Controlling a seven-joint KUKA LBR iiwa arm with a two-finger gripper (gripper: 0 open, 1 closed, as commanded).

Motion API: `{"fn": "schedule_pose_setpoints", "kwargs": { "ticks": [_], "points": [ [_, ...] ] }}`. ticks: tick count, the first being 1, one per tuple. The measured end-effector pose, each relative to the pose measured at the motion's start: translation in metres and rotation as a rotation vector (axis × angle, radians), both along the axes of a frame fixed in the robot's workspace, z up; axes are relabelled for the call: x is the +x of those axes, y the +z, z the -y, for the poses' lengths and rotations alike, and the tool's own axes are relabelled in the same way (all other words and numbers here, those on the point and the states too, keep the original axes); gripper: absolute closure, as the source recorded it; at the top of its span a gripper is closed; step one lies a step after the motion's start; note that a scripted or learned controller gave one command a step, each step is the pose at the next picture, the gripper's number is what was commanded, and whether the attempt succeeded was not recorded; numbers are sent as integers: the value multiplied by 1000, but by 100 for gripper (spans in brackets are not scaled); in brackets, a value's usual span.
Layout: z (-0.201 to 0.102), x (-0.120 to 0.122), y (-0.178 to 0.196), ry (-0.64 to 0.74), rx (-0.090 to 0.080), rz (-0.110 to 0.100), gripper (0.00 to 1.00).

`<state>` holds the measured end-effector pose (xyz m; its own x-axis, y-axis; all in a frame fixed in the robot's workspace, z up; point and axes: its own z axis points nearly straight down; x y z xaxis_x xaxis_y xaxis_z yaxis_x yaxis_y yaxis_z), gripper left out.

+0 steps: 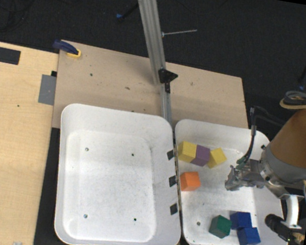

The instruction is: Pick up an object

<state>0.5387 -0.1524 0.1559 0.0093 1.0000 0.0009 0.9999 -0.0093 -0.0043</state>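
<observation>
Over the right bin [255,138], our gripper [235,182] hovers, grip state unclear; next we descend onto the nearby yellow block [217,158].

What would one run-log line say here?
gripper: over right bin, holding nothing seen | nearest: yellow block | task: not yet done

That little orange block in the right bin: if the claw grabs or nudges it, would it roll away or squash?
The orange block looks like a cube with flat faces, so it would probably slide rather than roll. Its crisp edges suggest something stiff that should not squash. It lies close to the right bin's left wall, so a nudge that way would likely stop there.
</observation>
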Motion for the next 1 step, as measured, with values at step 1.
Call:
{"fn": "schedule_pose_setpoints", "kwargs": {
  "ticks": [1],
  "points": [
    [-2,3,43,10,-1,6,100]
  ]
}}
